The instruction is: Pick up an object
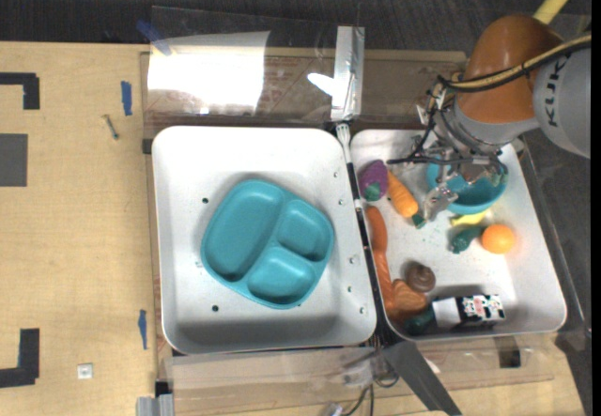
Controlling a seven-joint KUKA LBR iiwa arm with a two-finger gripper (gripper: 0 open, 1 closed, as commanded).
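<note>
My gripper [443, 202] hangs over the upper middle of the right bin [545, 292], just right of a small carrot [403, 199] and left of a teal bowl [479, 190]. A purple toy [374, 179] lies at the bin's upper left. A long sausage-shaped orange piece [379, 234] runs down the left wall. An orange ball [499, 238] sits beside a yellow and green piece [464, 231]. Lower down lie a brown round item [419, 276], a tan pastry-like item [406, 298] and a dark bottle with a white label [467, 310].
The left bin [178, 170] holds a teal divided plate [269, 241]. A clear plastic sheet and a metal bracket [347, 71] stand behind the bins. The arm's orange band [502, 67] looms over the right bin's far right corner.
</note>
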